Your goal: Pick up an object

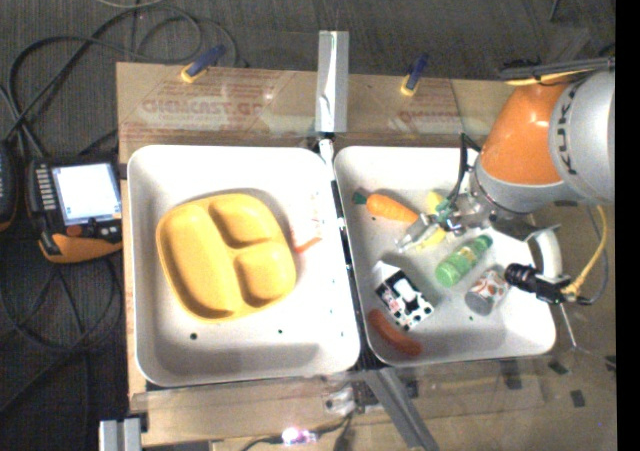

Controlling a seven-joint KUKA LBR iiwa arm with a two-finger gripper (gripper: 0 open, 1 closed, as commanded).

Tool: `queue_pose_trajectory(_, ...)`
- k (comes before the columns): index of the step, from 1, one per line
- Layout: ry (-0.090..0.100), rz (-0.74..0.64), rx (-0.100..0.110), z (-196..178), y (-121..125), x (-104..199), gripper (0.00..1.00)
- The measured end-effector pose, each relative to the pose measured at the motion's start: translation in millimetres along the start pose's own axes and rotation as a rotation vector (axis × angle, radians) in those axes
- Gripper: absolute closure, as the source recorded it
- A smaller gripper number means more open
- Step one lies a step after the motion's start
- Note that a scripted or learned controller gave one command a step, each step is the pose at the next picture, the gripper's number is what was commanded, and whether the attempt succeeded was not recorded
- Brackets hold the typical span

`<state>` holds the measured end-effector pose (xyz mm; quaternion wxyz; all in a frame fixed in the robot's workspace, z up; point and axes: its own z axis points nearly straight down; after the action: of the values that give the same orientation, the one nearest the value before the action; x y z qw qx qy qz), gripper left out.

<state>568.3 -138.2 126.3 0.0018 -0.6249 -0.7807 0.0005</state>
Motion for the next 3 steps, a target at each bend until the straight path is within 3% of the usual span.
queue_pose_trajectory(1, -0.007, -0.056, -0.009, 37.0, 22.1, -13.8, 0.0)
queue_pose_trajectory(2, 0.002, -0.01, 0.009, 38.5, 65.4, -23.5, 0.0)
queue_pose_trajectory(3, 0.002, -0.01, 0.015, 30.8, 63.8, -23.7, 1.0)
